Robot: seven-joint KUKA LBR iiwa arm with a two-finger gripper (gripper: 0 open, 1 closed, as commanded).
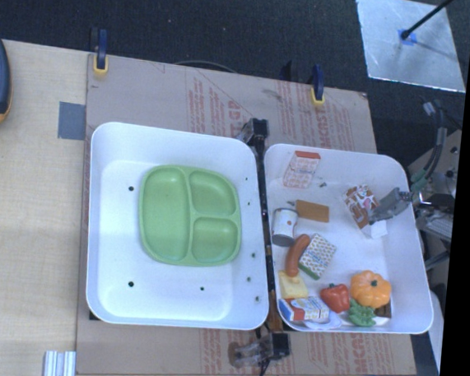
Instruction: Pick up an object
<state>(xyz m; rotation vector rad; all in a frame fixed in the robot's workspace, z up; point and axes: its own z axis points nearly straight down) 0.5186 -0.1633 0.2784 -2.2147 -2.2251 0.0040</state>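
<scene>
Right bin [408,241] full of small toy food. Closest to the gripper [390,206]: a small patterned packet [359,201], lying near the bin's right wall, just beside the gripper's grey tip, maybe touching it. Cannot tell how far open the gripper is, or whether anything sits in it. Too small and blurred there.

Packet probably light and a bit crinkly, so likely to slide or squash. Best taken across its narrow middle, with a soft squeeze.

Other picks in the same bin:
- Orange pumpkin [371,289] near the front right corner. Round and hard looking, likely to roll out of a grip. Better held across the widest part.
- Sausage [296,253], long and smooth, touching a checkered box [318,255]. Better held across the thin way.
- Brown block [311,210], flat, with room around it. Looks easy to take.
- Red and white box [301,169] near the back wall, well apart from the rest.

Front corner crowded: red tomato [335,297], yellow block [293,286] and a white wrapper [312,311] packed close together, hard to reach without bumping.

Left bin [99,228] holding a green divided plate [190,215], well apart and not in the way. Bin wall close by the packet, so little room on that side.
</scene>
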